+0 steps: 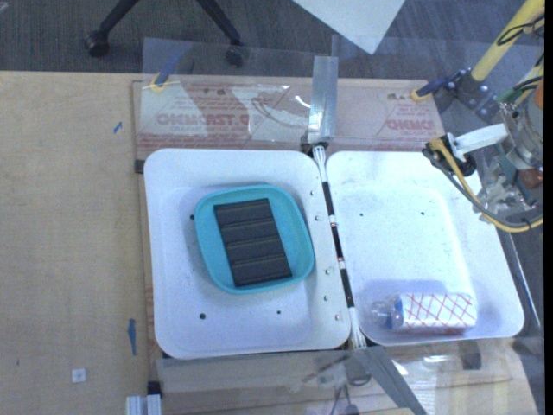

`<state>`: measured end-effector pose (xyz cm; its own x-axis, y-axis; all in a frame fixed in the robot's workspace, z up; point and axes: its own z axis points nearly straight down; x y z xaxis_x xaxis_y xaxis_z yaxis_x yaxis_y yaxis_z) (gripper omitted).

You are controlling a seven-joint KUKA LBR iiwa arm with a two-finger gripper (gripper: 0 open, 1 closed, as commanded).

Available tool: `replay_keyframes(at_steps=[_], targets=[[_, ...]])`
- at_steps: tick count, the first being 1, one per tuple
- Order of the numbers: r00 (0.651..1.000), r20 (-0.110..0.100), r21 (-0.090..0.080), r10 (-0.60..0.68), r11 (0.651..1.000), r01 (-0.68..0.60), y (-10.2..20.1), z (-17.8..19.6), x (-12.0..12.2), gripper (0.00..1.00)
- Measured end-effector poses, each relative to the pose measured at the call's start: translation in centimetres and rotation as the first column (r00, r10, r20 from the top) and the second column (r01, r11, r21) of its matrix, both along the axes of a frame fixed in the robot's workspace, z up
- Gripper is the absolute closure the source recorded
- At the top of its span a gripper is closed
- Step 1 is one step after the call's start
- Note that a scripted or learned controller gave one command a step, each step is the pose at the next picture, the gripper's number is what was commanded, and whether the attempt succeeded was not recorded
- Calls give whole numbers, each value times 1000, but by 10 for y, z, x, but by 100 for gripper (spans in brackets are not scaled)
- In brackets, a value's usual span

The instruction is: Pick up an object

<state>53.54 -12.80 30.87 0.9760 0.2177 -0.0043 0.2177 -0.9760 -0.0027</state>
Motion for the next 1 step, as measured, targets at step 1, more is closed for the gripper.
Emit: replay_keyframes(at_steps=[1], targets=[[1000,-2,-1,4,1000,-4,1,10,1,100]])
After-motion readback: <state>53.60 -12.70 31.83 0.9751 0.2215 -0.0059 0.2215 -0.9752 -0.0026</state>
